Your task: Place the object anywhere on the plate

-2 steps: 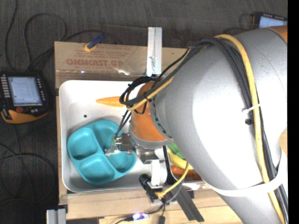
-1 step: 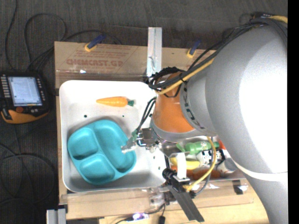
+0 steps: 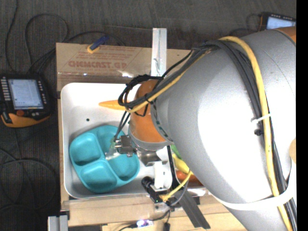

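The grey KUKA arm (image 3: 226, 129) is reaching in from the right and covering most of the right bin. Its orange band (image 3: 144, 124) is sitting directly above the wrist, with black and yellow cables (image 3: 159, 88) looping over it.

The end effector (image 3: 120, 146) is hanging over the teal plate (image 3: 89, 150), at the plate's right-hand compartments. Cannot tell its state: the wrist is hiding it.

The plate is a three-compartment divided type, lying in the left white bin (image 3: 72, 100), mostly to the left of and below the end effector.

An orange carrot-shaped object (image 3: 113, 104) is lying on the bin floor above the end effector, well apart from the plate, its pointed tip facing left. Its thick end is hidden under the arm.

Yellow and red items (image 3: 182, 170) are peeking out right of the end effector, under the arm; cannot identify them.

A brown cardboard sheet (image 3: 106, 64) above the left bin is carrying red print reading "CHEMCAST GP". A blue-and-yellow object (image 3: 97, 43) is resting at its top edge. A teach pendant (image 3: 23, 97) with a lit screen is lying on the floor far left; screen text is too small to read.
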Robot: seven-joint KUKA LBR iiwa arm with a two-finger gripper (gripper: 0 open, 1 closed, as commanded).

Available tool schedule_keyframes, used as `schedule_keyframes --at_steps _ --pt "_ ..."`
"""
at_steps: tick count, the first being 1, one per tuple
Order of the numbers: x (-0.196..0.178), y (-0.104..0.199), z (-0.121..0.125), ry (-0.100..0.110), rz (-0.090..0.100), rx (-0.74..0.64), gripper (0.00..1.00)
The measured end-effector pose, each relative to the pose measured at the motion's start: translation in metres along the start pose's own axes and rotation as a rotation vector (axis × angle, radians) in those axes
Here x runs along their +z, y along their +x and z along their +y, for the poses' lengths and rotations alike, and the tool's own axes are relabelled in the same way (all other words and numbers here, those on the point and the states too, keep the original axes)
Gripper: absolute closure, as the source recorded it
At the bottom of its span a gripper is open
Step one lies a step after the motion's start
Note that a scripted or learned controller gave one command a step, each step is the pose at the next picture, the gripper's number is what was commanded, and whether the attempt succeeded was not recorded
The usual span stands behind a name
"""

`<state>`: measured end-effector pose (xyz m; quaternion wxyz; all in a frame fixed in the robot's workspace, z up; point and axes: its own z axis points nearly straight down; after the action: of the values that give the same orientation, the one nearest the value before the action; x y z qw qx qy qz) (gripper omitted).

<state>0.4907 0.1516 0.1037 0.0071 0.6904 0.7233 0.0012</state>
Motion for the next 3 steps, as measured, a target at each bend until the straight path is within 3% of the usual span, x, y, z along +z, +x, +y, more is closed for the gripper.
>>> schedule_keyframes --at_steps 1,2,3 --pt "0.0 -0.015 -0.006 0.025 -0.027 0.013 1.0" --pt "-0.049 -0.026 -0.009 0.018 0.001 0.247 1.0" --pt "-0.02 0.055 -0.006 0.017 -0.001 0.382 1.0"
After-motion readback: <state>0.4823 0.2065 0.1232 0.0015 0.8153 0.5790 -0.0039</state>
